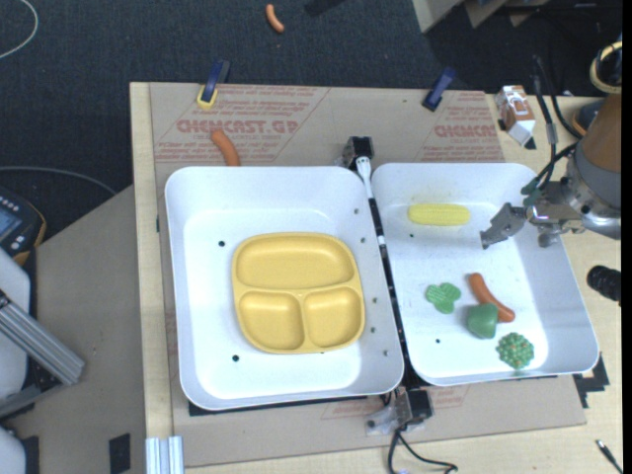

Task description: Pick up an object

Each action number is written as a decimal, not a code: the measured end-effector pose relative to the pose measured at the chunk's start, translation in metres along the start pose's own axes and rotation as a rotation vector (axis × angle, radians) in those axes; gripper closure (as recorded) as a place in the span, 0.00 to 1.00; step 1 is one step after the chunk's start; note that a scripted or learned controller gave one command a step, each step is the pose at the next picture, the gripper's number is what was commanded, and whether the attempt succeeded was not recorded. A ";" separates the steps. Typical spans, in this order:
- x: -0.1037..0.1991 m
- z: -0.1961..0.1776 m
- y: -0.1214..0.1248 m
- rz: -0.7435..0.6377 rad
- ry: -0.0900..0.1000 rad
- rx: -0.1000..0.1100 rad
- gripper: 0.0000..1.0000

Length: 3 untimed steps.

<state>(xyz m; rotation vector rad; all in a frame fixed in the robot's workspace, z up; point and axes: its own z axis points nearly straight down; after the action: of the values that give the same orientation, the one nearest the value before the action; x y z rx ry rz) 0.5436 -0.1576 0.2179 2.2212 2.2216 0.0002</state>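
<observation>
On the table [296,117], covered w/ a brown sheet printed in red lettering, sat 2 shallow white bins side by side. Left bin [197,265] held 1 yellow divided tray [296,289] w/ 3 compartments: 1 long one at the far side, 2 smaller ones at the near side. Right bin [553,294] held 5 small items: 1 yellow corn cob [439,214] near the far wall, 1 light-green leafy piece [443,296] approx. mid-bin, 1 orange carrot [490,296] just right of it, 1 dark-green pepper [482,321] touching the carrot's near side, and 1 speckled green broccoli-like piece [514,350] toward the near right corner.

Gripper [509,223] hung over the right bin's far right part, reaching in from the right, w/ nothing seen between the fingers; one dark finger angled down-left toward the corn cob but apart from it. Couldn't tell if the fingers were apart or together.

Outside the bins: 1 orange sausage-shaped piece [226,147] lay on the sheet beyond the left bin, and 1 more [275,17] on the dark floor [118,28]. 2 blue clamps [211,84] held the sheet's far edge.
</observation>
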 end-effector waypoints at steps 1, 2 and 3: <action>0.008 0.045 0.001 0.000 0.003 0.006 0.00; 0.000 0.106 0.000 0.001 0.003 0.007 0.00; 0.001 0.133 0.002 0.002 0.002 -0.001 0.00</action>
<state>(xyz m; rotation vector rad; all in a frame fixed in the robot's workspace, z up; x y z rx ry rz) 0.5452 -0.1565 0.0852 2.2235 2.2198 0.0035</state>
